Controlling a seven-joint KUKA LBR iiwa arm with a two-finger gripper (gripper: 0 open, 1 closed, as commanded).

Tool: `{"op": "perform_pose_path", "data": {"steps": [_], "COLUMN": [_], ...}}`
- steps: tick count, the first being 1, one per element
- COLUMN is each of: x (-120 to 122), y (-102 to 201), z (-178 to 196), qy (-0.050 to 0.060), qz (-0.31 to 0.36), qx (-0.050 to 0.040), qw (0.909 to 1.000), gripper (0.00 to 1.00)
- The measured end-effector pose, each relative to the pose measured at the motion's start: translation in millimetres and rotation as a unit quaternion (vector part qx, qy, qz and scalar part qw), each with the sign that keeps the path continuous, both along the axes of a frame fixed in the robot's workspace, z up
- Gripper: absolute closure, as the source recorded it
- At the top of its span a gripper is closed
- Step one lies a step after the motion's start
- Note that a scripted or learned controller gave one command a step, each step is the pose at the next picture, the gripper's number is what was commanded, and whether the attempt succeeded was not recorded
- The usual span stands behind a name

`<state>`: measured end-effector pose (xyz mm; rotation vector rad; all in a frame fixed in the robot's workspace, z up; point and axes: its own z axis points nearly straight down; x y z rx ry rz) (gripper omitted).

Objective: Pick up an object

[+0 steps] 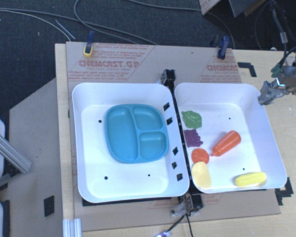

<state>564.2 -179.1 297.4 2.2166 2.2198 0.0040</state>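
So the metal two-finger gripper [267,94] was hanging over the top right corner of the right shallow white bin [246,94], nothing between its fingers that I could see (honestly couldn't tell if they were spread or pinched). All the toy food sat in that bin: a green leafy piece [191,119], a purple bunch [192,138] just below it, an orange carrot [226,142], a red-orange round one [200,155] touching a pale yellow oblong one [202,175], plus a yellow corn cob [250,179]. The left white bin [89,177] had a blue plastic divided tray [136,133].
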Motion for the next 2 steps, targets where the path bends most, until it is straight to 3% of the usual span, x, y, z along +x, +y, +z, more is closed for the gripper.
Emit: {"op": "perform_pose_path", "data": {"steps": [2], "x": [-1], "y": [102], "z": [-33], "qy": [0.004], "qz": [0.002], "qx": [0.0021], "qw": [1.0], "gripper": [1.0]}}
